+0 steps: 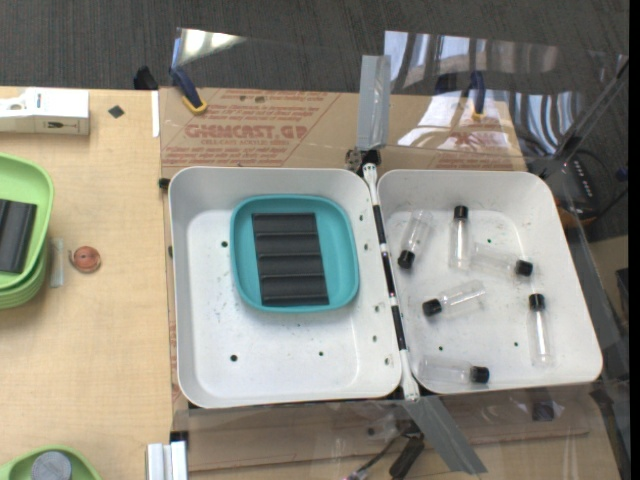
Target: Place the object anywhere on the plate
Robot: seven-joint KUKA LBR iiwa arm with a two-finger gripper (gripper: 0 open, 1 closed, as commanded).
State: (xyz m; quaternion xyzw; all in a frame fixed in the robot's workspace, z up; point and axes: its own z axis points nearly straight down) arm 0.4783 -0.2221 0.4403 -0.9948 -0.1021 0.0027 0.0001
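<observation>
left bin [200,358]: white and shallow, holding the plate.
plate [343,258]: teal, square with rounded corners, lying flat in the upper middle of the left bin.
on the plate: a dark ribbed block [290,258] with four crosswise ridges, covering most of the plate's middle.
right bin [560,363]: white, touching the left bin along a hinged seam.
task's things: six clear vials with black caps, all lying in the right bin, apart from the plate.
vial positions: upper-left vial [412,238]; upright-lying vial [459,236] just beside it; right vial [505,261]; centre vial [455,298]; far-right vial [540,330]; bottom vial [458,373] by the near wall.
pincer: cannot tell whether open or closed.
writing: the cardboard sheet [260,128] behind the bins bears red print; the large line looks like "g..mcast", the rest too blurred to read.
white box [42,113]: at the bench's far left, its dark label is illegible.
green tray [25,268]: at the left edge, with a dark item inside.
small round thing [86,259]: reddish brown, just beside the green tray.
clamps: a blue and yellow clamp [187,88] on the cardboard's far edge.
</observation>
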